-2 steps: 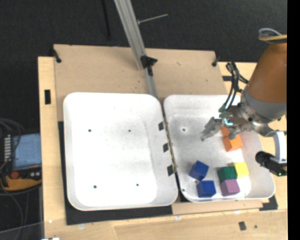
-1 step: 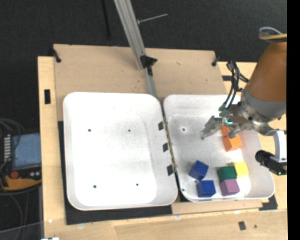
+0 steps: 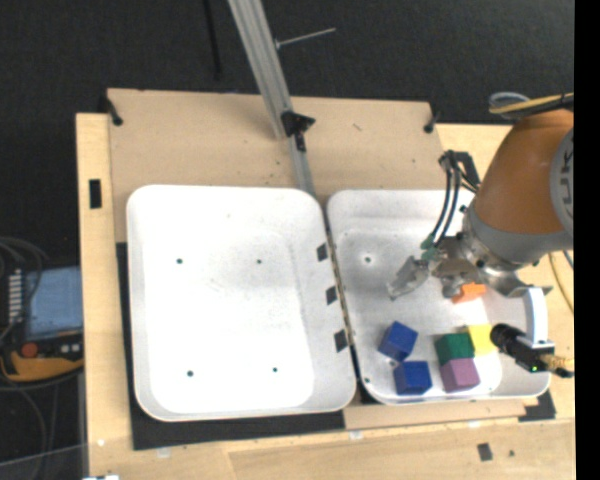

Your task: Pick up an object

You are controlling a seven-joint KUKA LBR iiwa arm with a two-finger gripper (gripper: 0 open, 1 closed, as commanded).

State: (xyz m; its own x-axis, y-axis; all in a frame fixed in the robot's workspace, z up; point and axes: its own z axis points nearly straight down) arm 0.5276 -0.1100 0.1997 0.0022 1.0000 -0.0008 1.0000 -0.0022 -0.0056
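The right bin (image 3: pixel 375 218) holds several small blocks along its near side: two blue cubes (image 3: pixel 398 340) (image 3: pixel 413 376), a green cube (image 3: pixel 454 348), a purple cube (image 3: pixel 461 373) and a yellow block (image 3: pixel 480 337). An orange piece (image 3: pixel 470 291) peeks out under the wrist. My gripper (image 3: pixel 427 280) hangs over the middle of the right bin, above and behind the blue cubes. Its fingers are spread open with only bare bin floor between them. The orange piece lies just right of the right finger.
The left bin (image 3: pixel 230 298) sits beside the right one, with a ridge of clips between them. A slanted metal rail (image 3: pixel 270 68) runs from the top down to the bins' far edge. A black fitting (image 3: pixel 515 346) sticks out near the bin's right corner.
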